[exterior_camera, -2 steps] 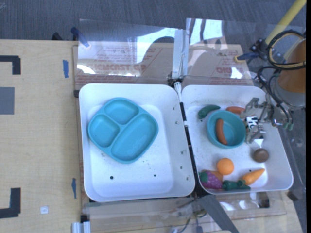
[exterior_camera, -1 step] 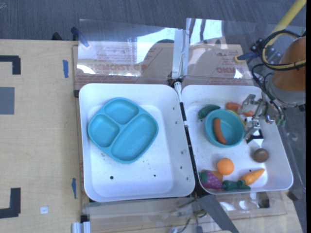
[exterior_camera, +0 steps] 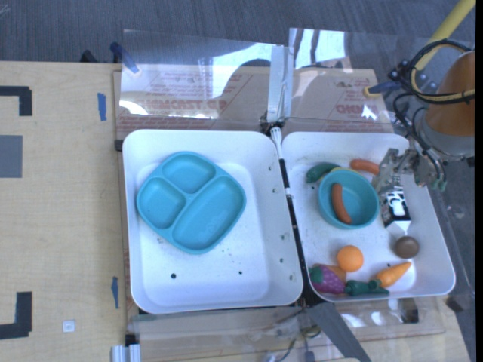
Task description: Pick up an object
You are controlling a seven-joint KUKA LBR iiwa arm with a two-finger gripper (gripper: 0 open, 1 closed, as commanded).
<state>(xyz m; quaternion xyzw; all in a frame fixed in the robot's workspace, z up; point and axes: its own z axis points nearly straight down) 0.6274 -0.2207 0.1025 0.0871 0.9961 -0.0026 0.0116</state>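
One green toy (exterior_camera: 323, 173) half hidden behind blue bowl (exterior_camera: 348, 199).

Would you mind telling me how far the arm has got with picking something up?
Done: the arm has reached over the right bin, and its gripper hangs at the bowl's right rim, above a black-and-white item. In hand: nothing that I can see; the sausage lies in the bowl, and the orange and carrot lie loose. Left: the grasp and the lift.
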